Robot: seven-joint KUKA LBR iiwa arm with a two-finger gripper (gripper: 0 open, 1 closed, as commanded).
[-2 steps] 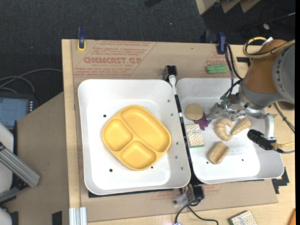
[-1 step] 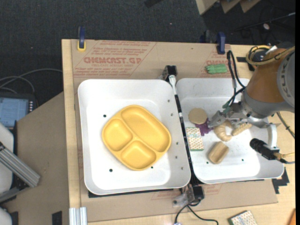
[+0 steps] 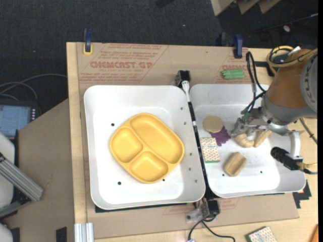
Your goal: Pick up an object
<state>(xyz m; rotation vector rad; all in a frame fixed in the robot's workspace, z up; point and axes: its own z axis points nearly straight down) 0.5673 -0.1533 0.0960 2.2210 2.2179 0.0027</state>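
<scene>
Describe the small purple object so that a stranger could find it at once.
Look in the right white bin, toward its left side. Just below the round tan disc lies the small purple object. It is the only purple item; its neighbours are tan or beige.

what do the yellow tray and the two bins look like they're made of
Yellow tray: looks like molded plastic, with an even color, rounded compartments and a soft sheen. Left bin and right bin: probably thin formed plastic, plain white with a smooth matte finish and rounded corners and rims. That is judged by look alone.
</scene>
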